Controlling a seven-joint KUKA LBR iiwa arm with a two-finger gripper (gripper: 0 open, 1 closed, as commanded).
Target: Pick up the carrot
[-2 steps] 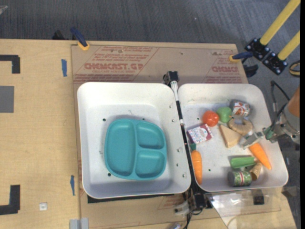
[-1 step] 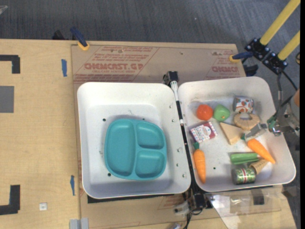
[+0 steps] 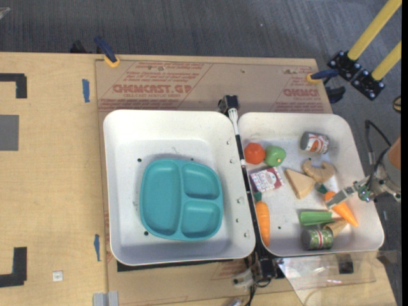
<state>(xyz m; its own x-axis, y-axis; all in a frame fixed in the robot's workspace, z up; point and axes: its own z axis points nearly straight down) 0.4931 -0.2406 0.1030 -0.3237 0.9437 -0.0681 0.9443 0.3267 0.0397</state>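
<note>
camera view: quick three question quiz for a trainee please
1. Which bin, by the view's sides, holds the plate?
2. True or false: the tomato lies on the plate.
3. The gripper is nearest to: a) the plate, b) a carrot, c) the tomato.

Key
1. The left bin.
2. False: the tomato lies in the right bin.
3. b

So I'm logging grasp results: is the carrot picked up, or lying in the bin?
Lying in the bin. The carrot rests flat by the right bin's left wall, apart from the gripper.
</note>
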